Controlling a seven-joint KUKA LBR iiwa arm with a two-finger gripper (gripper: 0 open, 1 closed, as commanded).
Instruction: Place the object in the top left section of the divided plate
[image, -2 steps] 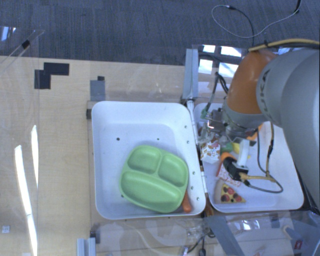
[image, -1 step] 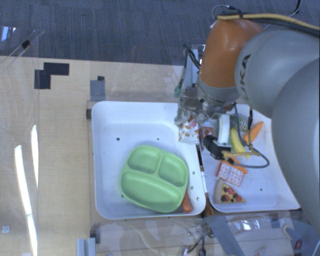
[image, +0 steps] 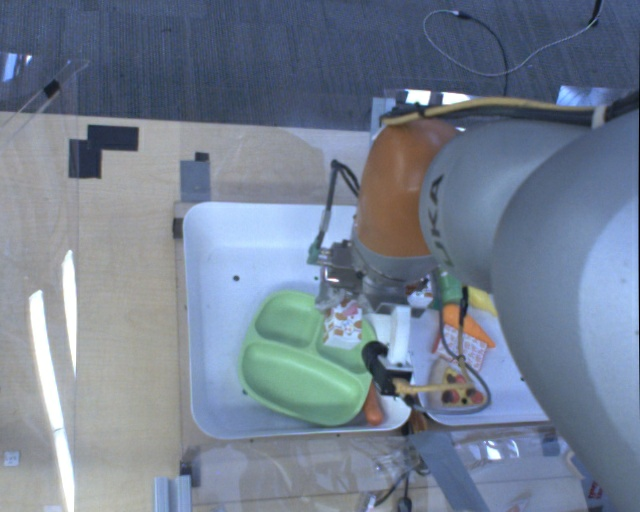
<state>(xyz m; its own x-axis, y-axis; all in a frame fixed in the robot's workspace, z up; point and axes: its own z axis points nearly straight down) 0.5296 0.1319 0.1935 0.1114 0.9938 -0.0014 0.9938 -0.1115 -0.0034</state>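
Observation:
A green divided plate lies in the left white bin, with one large section at the front and smaller ones behind. A small white packet with a brown and red print rests over the plate's back right section. My gripper hangs just above and behind that packet, under the orange wrist band. The bulk of the arm hides the space between the gripper and the packet, so I cannot tell whether they touch.
An orange carrot-like piece lies at the left bin's front right corner, beside the plate. The right bin holds an orange carton, a yellow item and a small dark-spotted item. The arm covers most of the right bin.

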